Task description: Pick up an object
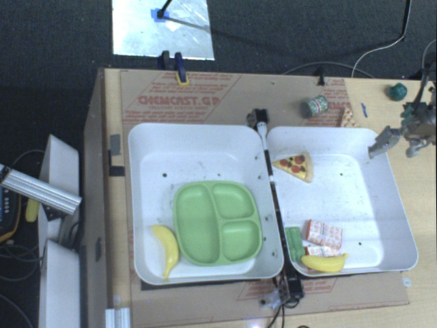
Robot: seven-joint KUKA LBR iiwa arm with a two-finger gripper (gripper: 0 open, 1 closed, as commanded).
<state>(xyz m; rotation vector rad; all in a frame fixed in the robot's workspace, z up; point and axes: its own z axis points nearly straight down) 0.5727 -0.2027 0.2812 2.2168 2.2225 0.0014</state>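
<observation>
Two bananas lie nearest: one in the left bin (pixel 147 156) beside the green divided plate (pixel 218 222), one (pixel 323 262) at the right bin's (pixel 389 203) front edge under a snack packet (pixel 321 233). Further back sits the pizza slice (pixel 295 165), probably my easiest target, lying well left of my pincer (pixel 396 142), which hangs spread and empty over the far right rim.

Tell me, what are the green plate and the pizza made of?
The green plate looks like moulded plastic: one even colour, a soft sheen, rounded compartments. The pizza is probably a plastic or rubber toy: flat painted-looking colours and a tidy wedge shape, though it is too small to be sure.
</observation>
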